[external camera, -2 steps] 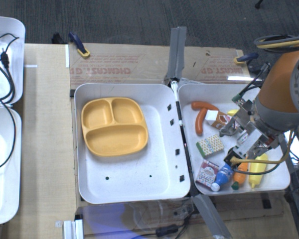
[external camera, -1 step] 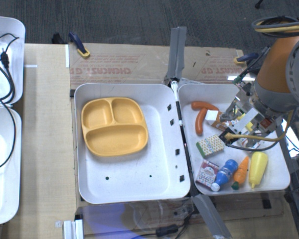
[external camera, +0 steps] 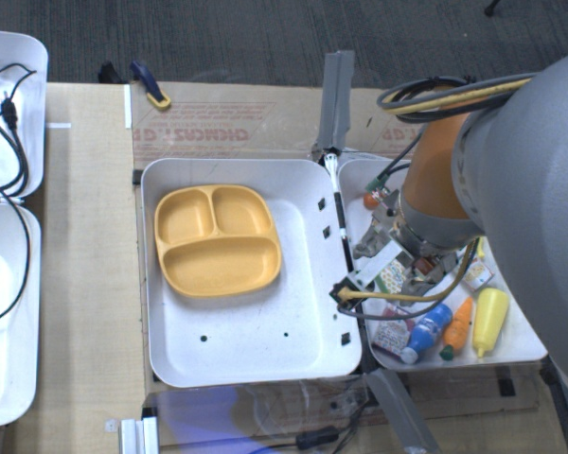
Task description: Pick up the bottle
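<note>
A small blue bottle (external camera: 426, 332) with a pale cap lies on its side near the front of the right bin (external camera: 525, 348). A yellow squeeze bottle (external camera: 489, 321) lies further right, with an orange carrot-shaped toy (external camera: 458, 326) between them. My gripper (external camera: 390, 274) is lowered into the right bin, just up and left of the blue bottle, over a patterned packet (external camera: 395, 278). The arm's orange band and grey body hide most of the bin behind it. Nothing visibly hangs from the gripper.
The left bin (external camera: 180, 348) holds a yellow divided plate (external camera: 217, 239) at its upper left. A flat packet (external camera: 390, 335) lies beside the blue bottle. A small red item (external camera: 371, 198) sits at the right bin's back. Cables trail by the gripper.
</note>
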Motion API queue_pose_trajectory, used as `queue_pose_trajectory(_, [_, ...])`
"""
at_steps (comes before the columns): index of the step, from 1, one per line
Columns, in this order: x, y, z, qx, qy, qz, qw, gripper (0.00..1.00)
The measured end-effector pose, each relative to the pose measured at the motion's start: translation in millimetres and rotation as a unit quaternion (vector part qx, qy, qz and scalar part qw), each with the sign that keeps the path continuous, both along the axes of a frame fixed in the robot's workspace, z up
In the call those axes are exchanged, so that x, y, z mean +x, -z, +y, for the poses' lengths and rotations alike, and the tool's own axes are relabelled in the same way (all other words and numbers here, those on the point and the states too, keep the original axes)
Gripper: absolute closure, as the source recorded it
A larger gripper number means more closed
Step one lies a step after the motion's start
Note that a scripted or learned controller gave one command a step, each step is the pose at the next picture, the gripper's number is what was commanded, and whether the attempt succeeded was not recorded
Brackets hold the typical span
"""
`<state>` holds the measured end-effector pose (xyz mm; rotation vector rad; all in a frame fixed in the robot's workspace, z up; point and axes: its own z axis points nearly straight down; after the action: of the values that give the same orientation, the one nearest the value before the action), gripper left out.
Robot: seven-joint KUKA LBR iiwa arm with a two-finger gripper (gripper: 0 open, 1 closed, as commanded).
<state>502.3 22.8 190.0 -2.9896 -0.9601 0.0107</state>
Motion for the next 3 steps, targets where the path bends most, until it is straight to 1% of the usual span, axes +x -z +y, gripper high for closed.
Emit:
queue_pose_trajectory(1, [-26, 0, -46, 0.0002, -0.02, 0.0, 0.9998, 0.0])
queue_pose_trajectory(2, [-26, 99, -127, 0.0012, -0.069, -0.001, 0.9976, 0.0])
queue_pose_trajectory(3, [-25, 16, -164, 0.0007, -0.135, -0.002, 0.9909, 0.0])
